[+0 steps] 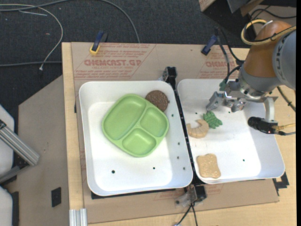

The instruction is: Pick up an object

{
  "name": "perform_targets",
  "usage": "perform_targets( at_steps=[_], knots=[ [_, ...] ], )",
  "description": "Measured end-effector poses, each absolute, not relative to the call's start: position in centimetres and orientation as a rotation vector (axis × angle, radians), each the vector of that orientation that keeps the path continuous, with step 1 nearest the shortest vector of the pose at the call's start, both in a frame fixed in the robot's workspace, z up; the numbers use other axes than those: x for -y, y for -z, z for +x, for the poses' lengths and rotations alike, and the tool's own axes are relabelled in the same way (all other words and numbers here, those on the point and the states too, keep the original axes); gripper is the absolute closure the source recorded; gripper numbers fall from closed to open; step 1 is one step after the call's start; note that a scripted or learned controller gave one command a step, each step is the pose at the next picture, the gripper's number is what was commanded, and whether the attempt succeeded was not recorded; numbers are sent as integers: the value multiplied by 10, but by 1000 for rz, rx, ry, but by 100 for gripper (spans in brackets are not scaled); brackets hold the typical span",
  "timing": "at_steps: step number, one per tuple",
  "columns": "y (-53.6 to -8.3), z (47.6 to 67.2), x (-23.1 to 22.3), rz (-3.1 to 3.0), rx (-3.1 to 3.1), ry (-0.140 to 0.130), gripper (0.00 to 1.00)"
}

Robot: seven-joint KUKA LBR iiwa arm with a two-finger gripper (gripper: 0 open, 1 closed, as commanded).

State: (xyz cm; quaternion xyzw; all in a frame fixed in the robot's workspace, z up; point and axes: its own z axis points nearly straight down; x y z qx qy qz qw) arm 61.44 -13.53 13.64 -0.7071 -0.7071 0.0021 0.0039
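My gripper [225,104] hangs over the back of the right bin [263,166], open, with nothing between its fingers. A small green leafy piece [212,120] lies just in front of it and to the left, apart from the fingertips. A pale curved pastry-like piece [197,129] lies beside the green piece, near the bin's left wall. A tan, toast-shaped piece [208,165] rests at the front left corner of the same bin.
The left bin [94,168] holds a green divided plate [135,125], with a round brown patty [157,98] touching its far edge. Blue clamps [98,41] grip the cardboard at the back. The middle and right of the right bin's floor are bare.
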Motion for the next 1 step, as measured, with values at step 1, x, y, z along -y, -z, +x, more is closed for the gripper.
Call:
perform_targets(
  at_steps=[1],
  knots=[
    [-84, 614, 134, -2217, 2217, -5, 0]
  ],
)
